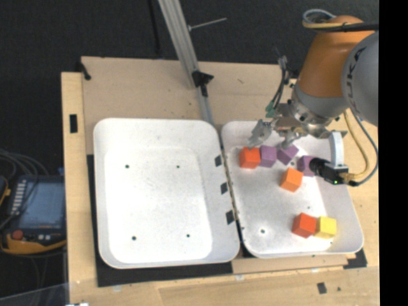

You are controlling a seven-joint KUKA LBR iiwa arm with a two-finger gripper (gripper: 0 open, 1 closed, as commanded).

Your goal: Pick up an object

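Nearest the camera, an orange block [305, 224] touches a yellow block [327, 226] in the right bin [338, 199]. Further back, another orange block [250, 157] — small, stiff, likely light; take its flat sides. Gripper [275, 134] hovers just above, fingers spread, holding nothing.

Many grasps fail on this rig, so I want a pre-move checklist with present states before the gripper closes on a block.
1. Gripper is over the right bin: ok.
2. A block sits below it: ok, purple block and orange block.
3. Target stands alone: not ok, those two touch.
4. Block between the fingers: cannot tell.
5. Spare targets: ok, yellow block.
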